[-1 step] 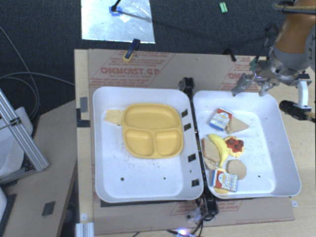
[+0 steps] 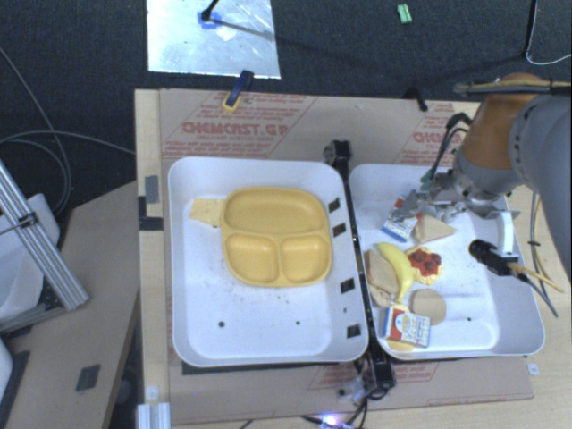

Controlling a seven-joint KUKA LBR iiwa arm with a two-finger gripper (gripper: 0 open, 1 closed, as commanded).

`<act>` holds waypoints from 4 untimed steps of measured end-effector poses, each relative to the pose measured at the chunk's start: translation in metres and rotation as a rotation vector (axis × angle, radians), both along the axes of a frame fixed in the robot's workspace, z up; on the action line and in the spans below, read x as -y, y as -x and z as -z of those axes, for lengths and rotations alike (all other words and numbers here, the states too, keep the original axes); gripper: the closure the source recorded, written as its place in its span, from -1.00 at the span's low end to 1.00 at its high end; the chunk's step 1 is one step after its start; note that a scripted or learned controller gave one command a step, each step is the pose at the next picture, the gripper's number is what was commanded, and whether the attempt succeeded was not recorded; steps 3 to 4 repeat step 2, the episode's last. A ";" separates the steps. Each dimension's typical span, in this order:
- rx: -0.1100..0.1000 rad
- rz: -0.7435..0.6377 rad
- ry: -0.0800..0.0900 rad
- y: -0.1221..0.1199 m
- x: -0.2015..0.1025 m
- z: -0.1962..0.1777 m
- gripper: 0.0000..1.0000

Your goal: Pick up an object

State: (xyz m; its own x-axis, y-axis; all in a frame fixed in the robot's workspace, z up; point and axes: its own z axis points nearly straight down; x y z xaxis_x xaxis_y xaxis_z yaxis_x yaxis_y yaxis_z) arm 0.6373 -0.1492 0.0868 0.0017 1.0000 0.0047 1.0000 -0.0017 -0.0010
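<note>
Reaching looks like the step in hand: the gripper [image 2: 420,202] hovers low in the right bin [image 2: 518,329] above a small blue-and-white packet [image 2: 399,229], finger spread unreadable, so descent and closing come next.

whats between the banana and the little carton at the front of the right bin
In the camera view, a round tan cookie-like piece lies between the banana and the small carton, just right of the line joining them.

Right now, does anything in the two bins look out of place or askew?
A pale yellow flat piece in the left white bin lies tucked partly under the yellow divided plastic tray. The toy food sits heaped in the right white bin.
</note>
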 end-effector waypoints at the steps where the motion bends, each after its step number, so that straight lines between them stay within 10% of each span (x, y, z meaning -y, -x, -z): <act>1: 0.006 -0.012 0.003 -0.034 -0.057 0.001 -1.00; 2: 0.008 -0.008 0.005 -0.033 -0.053 -0.010 1.00; 4: 0.008 -0.008 0.005 -0.033 -0.053 -0.010 1.00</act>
